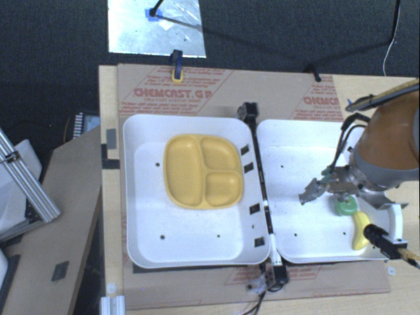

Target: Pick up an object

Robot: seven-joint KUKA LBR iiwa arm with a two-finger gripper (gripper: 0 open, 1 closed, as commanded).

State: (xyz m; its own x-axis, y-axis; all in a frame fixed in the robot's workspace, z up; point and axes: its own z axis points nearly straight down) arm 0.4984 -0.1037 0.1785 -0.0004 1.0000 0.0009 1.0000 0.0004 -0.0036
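Below us, two shallow white bins sit side by side on a sheet of brown cardboard printed with red lettering. We see the left bin (141,241) holding a yellow divided plate (201,170) with three compartments, lying flat near the bin's middle. The right bin (289,149) holds two small things near its right end: a green round object (346,207) and, just beside it toward the near rim, a yellow banana-shaped object (360,231). The two look to be touching or very nearly so.

The arm (390,136) reaches in from the right, its orange band above the grey wrist, and its gripper (314,192) hangs low over the right bin, just left of the green object. We cannot tell whether the pincer is open or closed, since its tips blur into one grey shape. We see nothing clearly caught in it.

Beyond the bins a silvery sheet (156,17) lies on the dark floor.
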